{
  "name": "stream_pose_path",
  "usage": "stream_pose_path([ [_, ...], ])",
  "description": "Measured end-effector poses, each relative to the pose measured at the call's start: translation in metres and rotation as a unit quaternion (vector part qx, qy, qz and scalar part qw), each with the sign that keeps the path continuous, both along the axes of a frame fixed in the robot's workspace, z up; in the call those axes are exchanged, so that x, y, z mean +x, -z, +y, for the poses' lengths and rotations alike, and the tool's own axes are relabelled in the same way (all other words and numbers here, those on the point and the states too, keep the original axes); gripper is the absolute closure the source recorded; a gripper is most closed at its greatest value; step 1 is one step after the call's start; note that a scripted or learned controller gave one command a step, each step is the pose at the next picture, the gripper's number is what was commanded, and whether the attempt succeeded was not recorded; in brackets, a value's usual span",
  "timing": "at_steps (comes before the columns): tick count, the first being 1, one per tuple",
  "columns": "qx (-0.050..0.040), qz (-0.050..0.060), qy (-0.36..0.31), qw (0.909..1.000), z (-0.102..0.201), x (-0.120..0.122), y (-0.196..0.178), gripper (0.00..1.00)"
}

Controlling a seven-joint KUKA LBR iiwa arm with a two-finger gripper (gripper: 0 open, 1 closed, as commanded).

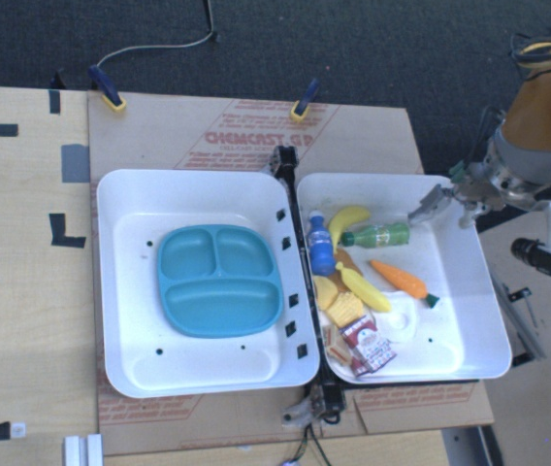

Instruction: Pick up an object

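Here green bottle [376,234] just left of claw [437,205].

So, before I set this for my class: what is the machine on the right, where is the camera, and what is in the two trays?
The camera is fixed above the bench, looking down at a slant. The machine is a robot arm reaching in from the right; its tool hovers over the right bin and holds nothing. That bin contains toy food: a green bottle, a blue bottle, two bananas, a carrot and a small carton. The left bin holds a blue plate.
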State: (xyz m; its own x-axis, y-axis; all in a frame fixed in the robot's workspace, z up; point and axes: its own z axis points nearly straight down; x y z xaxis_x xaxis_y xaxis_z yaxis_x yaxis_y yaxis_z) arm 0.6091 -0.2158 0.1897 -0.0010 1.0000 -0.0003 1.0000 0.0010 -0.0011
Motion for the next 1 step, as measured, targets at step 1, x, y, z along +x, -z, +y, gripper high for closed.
stream_pose_path([
  [1, 0.0001, -0.001, 0.0, 1.0, 0.0397, -0.0269, 0.1032, 0.0],
])
